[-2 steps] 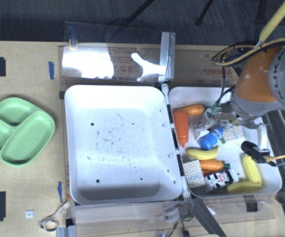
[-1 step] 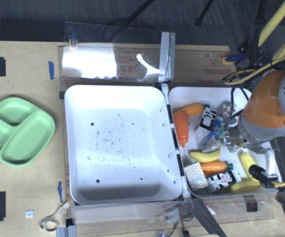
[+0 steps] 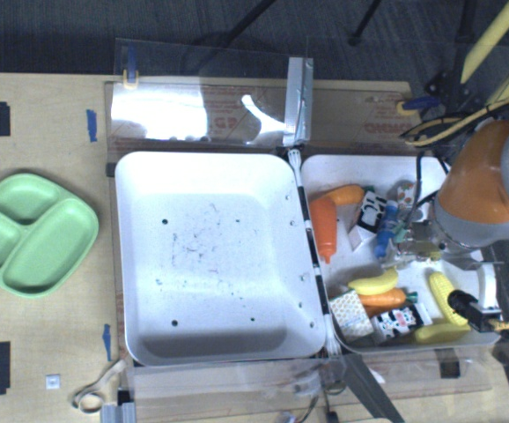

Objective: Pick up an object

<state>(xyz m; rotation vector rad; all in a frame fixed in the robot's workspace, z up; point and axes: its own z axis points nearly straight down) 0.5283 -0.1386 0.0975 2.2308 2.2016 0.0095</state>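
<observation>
Camera view: gripper [image 3: 402, 236] sits low in the right bin [image 3: 360, 167], over the clutter; can't tell how the jaws stand. Orange carrot-like piece [image 3: 324, 225] at its 9 o'clock, yellow banana [image 3: 373, 282] at 7, another yellow piece [image 3: 442, 293] at 4. Left bin [image 3: 210, 170] beside it on the tabletop [image 3: 43, 333].

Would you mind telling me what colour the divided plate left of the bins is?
Light green; the divided plate shows plainly in the camera view.
</observation>
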